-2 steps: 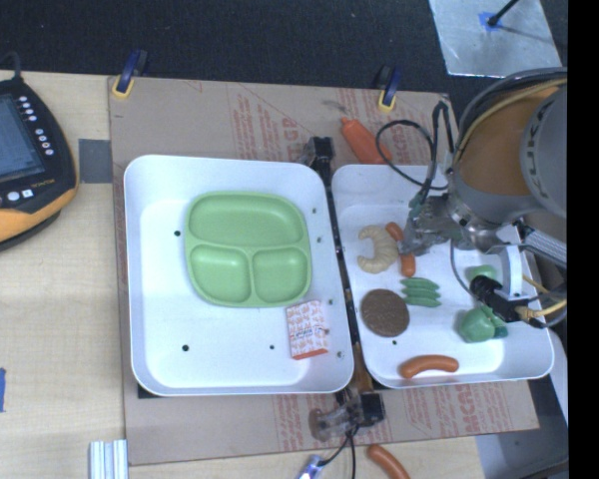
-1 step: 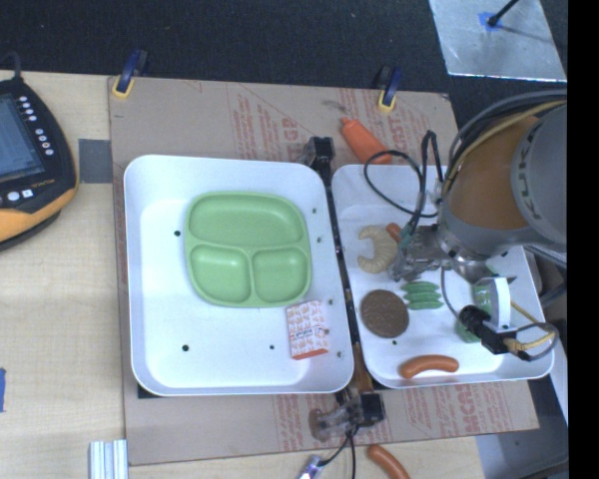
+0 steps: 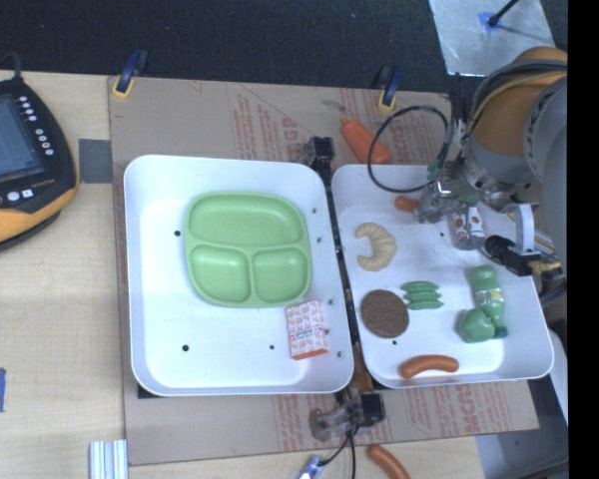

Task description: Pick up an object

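1. Camera view showed the tool (image 3: 441, 200) low in the right bin (image 3: 524, 367), its spread impossible to tell.
2. Still the reaching step: a small orange piece (image 3: 406, 205) lay just beside it, the croissant (image 3: 375, 245) near.
3. Next, it needed centring over one piece before closing.

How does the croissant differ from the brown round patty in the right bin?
The croissant is pale tan and curved like a crescent; the brown patty is dark and a flat disc. The croissant lies nearer the bin's far side, the patty nearer the middle, just below it. Both rest on the floor of the right bin, close to its left wall, untouched by the gripper.
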Controlling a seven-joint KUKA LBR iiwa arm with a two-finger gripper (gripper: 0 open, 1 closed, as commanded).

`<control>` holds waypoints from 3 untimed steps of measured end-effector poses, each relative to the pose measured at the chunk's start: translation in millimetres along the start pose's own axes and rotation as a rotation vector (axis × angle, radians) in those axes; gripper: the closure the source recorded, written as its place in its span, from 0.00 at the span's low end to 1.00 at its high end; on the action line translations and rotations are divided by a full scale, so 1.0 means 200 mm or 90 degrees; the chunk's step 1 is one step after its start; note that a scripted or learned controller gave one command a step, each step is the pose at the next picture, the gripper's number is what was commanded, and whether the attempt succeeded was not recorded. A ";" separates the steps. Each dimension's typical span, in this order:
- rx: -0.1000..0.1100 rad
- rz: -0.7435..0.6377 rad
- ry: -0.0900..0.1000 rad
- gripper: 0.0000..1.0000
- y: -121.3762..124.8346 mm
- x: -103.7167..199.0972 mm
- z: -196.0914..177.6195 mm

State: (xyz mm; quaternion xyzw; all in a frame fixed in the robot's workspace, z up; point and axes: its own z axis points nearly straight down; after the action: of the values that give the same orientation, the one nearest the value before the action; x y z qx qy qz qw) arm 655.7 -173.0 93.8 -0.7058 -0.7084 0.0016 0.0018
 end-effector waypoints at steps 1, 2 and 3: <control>0.001 -0.004 0.000 1.00 0.00 0.00 -0.05; -0.003 0.001 -0.001 1.00 0.00 -0.20 -0.44; -0.001 0.000 0.000 0.00 0.00 -0.19 -0.44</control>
State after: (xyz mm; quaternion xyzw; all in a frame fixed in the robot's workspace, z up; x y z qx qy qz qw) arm 656.3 -211.8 181.2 -0.7058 -0.7084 0.0010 0.0008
